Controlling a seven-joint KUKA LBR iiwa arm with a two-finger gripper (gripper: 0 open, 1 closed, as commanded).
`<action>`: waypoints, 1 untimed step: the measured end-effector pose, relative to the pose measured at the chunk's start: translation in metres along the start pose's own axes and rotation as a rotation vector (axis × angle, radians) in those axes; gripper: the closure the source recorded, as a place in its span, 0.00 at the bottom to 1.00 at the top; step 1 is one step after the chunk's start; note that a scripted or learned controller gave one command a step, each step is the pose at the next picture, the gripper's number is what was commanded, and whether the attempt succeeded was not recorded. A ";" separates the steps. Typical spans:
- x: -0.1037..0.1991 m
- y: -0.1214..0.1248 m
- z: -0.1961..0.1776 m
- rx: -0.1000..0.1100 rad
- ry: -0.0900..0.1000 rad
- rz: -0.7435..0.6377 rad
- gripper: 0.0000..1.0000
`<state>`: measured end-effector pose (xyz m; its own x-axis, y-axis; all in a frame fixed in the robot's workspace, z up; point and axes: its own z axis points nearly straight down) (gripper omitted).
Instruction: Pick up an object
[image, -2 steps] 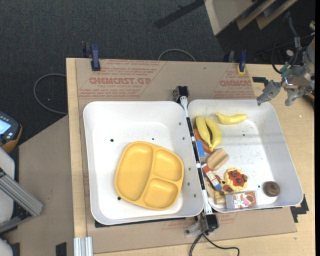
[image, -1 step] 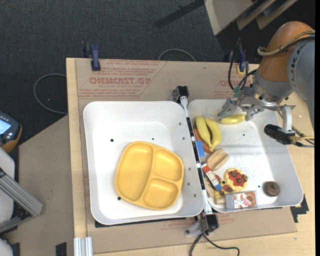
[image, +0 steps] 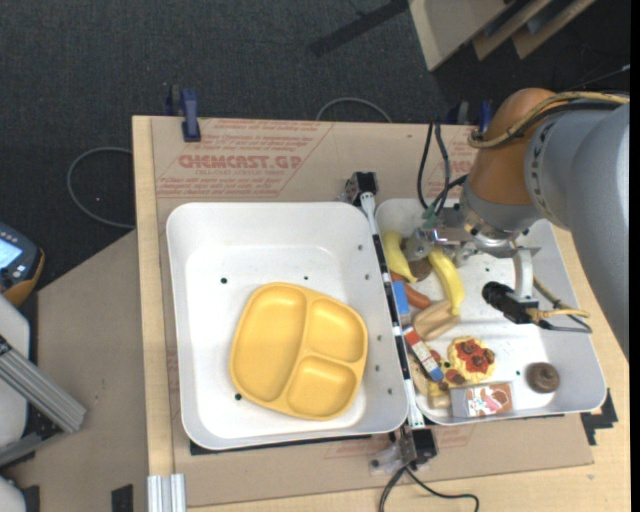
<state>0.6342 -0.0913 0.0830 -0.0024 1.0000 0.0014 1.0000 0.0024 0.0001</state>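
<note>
Hovering over the far left corner of the right bin (image: 577, 352), the claw (image: 438, 243) sits just above a banana (image: 451, 287); you cannot tell how wide it stands or whether it grips anything. Centre on the banana's middle, descend straight, then close.

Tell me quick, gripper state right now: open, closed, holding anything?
Gripper: cannot be told from this view; it sits over the bananas in the right bin.

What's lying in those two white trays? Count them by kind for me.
Yellow divided plate: 1
Bananas: 2
Pizza slice: 1
Chocolate doughnut: 1
Printed box: 1
Total: 6 I can name; smaller bits near the bananas are too cluttered.
</note>
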 end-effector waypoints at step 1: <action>-0.002 0.003 -0.016 -0.009 -0.001 0.002 1.00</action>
<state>0.6372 -0.0931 0.0987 -0.0008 1.0000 0.0006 1.0000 0.0008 0.0091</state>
